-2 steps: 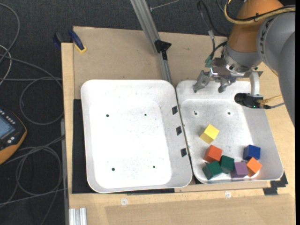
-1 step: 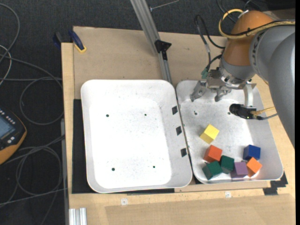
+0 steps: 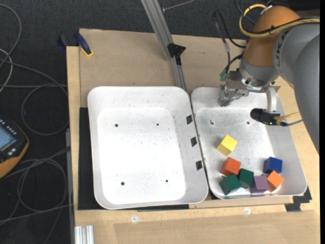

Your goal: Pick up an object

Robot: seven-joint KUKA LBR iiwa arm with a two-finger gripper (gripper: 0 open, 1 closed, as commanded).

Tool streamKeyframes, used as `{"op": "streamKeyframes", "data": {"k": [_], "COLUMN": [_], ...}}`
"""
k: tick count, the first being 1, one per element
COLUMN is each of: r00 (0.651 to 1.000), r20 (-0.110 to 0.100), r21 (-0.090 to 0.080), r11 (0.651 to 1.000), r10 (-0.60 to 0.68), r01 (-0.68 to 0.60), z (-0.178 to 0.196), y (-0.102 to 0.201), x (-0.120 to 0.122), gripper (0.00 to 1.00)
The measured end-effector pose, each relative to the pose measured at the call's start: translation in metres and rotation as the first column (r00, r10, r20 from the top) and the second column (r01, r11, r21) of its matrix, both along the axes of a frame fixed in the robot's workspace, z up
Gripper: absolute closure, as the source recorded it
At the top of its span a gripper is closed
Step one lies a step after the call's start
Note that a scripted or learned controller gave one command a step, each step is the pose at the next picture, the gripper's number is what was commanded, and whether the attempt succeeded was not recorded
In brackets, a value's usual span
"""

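Note:
Several small coloured blocks lie in the right bin [image 3: 213, 131]. A yellow block [image 3: 227, 145] sits alone near the bin's middle. At the near end cluster an orange-red block [image 3: 231, 165], two green blocks [image 3: 230, 183] [image 3: 246, 177], a purple block [image 3: 260, 183], an orange block [image 3: 274, 179] and a blue block [image 3: 272, 164]. My gripper [image 3: 225, 101] hangs over the far left corner of the right bin, well away from the blocks, with nothing seen between its fingers.
The left bin [image 3: 139, 146] lies beside the right one, with black clips [image 3: 193, 141] along the shared edge. A slanted metal pole [image 3: 161, 29] rises behind the bins. Cables and a black connector [image 3: 264, 117] hang by the wrist.

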State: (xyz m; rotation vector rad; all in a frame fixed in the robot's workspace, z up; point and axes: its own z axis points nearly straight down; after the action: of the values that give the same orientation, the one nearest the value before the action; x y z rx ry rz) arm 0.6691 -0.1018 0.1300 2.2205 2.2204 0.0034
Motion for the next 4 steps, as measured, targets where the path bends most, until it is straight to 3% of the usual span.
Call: {"op": "streamKeyframes", "data": {"k": [3, 4], "r00": [1.0, 1.0], "r20": [0.005, -0.003], "r21": [-0.002, 0.001], "r11": [1.0, 1.0], "r10": [0.002, 0.006], "r01": [-0.002, -0.006], "z": [0.145, 0.149], "y": [0.004, 0.053], "x": [-0.006, -0.023], "gripper": [1.0, 1.0]}}
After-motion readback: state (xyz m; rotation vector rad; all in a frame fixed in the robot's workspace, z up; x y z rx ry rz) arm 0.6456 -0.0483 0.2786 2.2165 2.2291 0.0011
